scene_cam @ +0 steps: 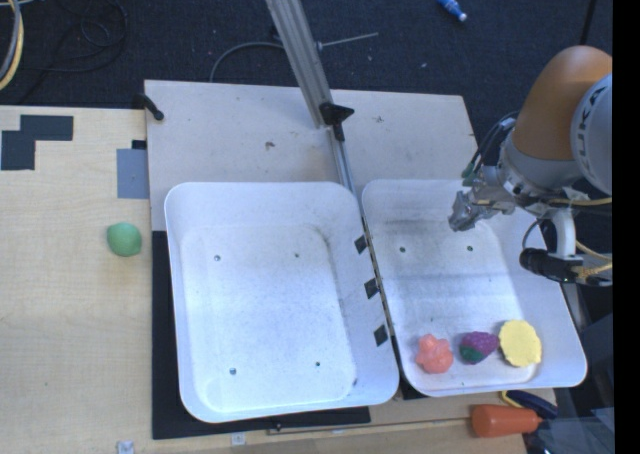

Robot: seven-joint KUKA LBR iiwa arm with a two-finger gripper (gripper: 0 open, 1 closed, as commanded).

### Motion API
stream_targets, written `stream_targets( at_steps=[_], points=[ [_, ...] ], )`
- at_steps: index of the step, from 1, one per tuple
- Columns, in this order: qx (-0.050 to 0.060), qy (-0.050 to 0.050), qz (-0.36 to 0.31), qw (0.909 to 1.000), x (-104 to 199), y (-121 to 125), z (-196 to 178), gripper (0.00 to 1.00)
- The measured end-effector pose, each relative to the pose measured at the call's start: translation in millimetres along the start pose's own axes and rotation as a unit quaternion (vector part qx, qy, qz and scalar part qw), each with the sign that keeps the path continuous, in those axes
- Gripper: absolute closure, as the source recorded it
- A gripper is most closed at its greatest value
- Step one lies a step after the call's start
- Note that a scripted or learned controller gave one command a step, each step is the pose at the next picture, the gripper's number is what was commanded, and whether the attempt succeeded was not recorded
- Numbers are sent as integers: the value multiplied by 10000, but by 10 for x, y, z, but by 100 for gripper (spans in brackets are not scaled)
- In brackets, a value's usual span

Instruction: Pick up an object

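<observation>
A green ball (124,239) lies on the table (60,322) near its left edge, outside the bins. The left bin (200,204) is beside it. The right bin (560,367) touches it along the middle and holds three things in a row by its near edge: a pink lump (434,353), a purple lump (478,346) and a yellow disc (520,342) toward the near right corner. The claw (466,214) hangs over that bin's far part, well apart from them; how wide it stands I cannot tell
</observation>
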State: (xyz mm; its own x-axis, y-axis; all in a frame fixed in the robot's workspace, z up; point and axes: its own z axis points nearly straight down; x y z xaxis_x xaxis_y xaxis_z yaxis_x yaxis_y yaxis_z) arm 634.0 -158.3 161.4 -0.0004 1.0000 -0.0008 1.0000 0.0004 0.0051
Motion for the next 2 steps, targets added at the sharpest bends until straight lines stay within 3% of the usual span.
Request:
stream_targets(
  at_steps=[1, 2],
  points=[
    [3, 0, 3, 10000, 30, -1, -624, 100],
    [23, 4, 4, 10000, 25, 0, -714, 100]
  ],
)
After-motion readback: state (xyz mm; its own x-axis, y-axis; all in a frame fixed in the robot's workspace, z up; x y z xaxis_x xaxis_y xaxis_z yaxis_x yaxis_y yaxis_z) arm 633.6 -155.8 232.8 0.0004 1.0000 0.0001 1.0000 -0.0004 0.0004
